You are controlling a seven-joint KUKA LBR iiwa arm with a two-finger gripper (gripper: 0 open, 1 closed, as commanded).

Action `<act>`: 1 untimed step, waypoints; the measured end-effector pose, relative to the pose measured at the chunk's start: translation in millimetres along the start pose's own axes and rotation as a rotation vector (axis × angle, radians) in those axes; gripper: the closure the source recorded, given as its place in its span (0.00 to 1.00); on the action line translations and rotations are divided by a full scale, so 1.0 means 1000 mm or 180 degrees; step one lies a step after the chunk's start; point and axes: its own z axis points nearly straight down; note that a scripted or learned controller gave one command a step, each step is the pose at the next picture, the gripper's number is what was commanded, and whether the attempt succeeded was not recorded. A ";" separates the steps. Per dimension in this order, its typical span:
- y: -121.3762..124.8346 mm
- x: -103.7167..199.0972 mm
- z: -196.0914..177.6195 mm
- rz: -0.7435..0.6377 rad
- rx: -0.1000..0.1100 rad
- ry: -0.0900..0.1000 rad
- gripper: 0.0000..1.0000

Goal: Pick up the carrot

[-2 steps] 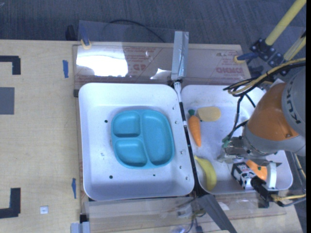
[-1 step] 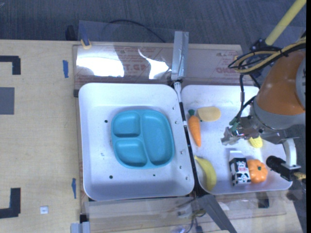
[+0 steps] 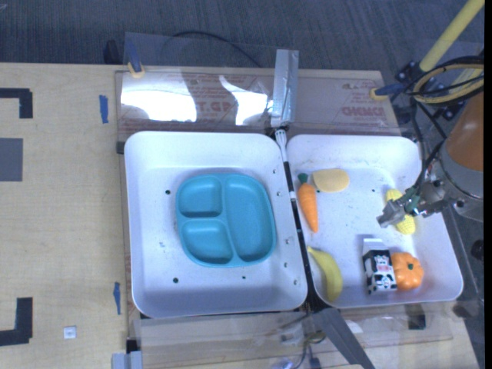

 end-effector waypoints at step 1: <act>0.015 -0.015 0.056 0.0901 0.0037 0.0019 1.00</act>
